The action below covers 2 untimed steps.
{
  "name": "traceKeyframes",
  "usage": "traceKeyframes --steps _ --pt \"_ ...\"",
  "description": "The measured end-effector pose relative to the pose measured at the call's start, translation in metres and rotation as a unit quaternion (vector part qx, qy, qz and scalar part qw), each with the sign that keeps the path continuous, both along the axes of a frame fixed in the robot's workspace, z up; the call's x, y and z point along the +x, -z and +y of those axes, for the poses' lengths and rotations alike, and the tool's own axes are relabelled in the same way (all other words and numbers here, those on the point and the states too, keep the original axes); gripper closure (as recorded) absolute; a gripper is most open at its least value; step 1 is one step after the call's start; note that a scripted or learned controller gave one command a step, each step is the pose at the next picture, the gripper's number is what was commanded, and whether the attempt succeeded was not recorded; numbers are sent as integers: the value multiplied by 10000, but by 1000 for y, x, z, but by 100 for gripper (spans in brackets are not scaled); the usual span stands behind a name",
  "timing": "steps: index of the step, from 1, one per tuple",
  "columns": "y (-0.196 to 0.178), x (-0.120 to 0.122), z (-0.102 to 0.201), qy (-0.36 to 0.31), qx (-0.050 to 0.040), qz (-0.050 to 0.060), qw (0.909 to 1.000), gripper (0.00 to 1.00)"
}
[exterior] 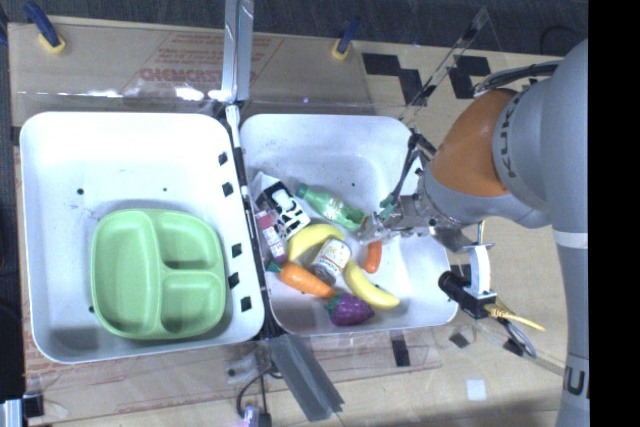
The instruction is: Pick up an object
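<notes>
Entry, as I read it from my station. Grey arm's gripper (388, 218): low in the right-hand shallow white bin (330, 140), centre-right of frame; whether spread or closed, I cannot tell. Candidates just left of it: small orange carrot-shaped piece (372, 257), green plastic bottle (330, 206), two yellow bananas (312, 238), purple eggplant toy (349, 310). Left bin: green divided tray (158, 272). Step, by my judgement: descent onto a target, nothing lifted. Next: close squarely on one item, then raise.
</notes>
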State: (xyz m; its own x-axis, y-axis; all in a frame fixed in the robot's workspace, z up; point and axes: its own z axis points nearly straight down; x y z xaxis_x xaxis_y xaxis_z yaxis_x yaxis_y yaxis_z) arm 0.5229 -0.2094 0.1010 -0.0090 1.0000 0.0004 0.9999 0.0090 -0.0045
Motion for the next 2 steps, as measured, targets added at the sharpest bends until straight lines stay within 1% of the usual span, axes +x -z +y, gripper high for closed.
traceKeyframes --steps 1,2 --pt "-149 5 59 615 1 -13 9981 100" --pt "-149 4 59 617 1 -11 9981 0"
